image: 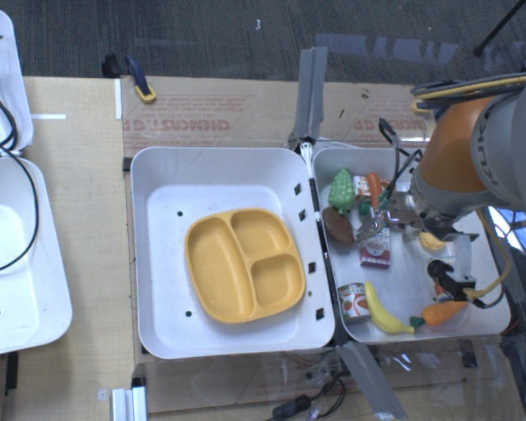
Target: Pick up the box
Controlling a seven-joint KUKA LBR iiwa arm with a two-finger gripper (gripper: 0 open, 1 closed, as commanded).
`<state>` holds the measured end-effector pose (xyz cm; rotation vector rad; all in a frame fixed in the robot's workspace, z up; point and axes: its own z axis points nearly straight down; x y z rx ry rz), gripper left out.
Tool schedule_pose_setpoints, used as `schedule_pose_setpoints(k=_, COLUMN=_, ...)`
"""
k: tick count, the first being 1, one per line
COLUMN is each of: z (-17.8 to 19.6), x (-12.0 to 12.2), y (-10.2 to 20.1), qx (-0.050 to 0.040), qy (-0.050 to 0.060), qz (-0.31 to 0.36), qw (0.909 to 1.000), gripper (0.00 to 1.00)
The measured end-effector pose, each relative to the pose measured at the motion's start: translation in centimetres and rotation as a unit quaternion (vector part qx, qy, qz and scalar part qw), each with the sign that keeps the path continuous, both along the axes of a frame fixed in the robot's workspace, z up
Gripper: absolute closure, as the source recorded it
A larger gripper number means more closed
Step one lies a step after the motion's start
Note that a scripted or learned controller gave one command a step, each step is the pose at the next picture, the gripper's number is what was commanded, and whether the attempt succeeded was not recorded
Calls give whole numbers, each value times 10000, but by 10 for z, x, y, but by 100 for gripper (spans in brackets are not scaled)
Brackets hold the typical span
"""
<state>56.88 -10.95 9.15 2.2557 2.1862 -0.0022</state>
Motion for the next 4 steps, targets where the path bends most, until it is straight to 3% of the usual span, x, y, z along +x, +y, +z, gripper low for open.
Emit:
schedule_pose_setpoints(k=1, z=9, x=0, y=-1, qx=-4, qy=6, qz=-19, qw=10000, gripper=100)
schedule_pose_setpoints(k=2, z=100, x=52, y=26, qx=-4, qy=-4, qz=467, qw=9989, gripper=100)
schedule_pose_setpoints(k=3, z=108, x=52, y=25, qx=-15, qy=6, qz=485, qw=9988, gripper=100)
schedule_pose_setpoints(k=4, z=99, x=41, y=89, qx=3, qy=14, qz=532, qw=9986, gripper=100)
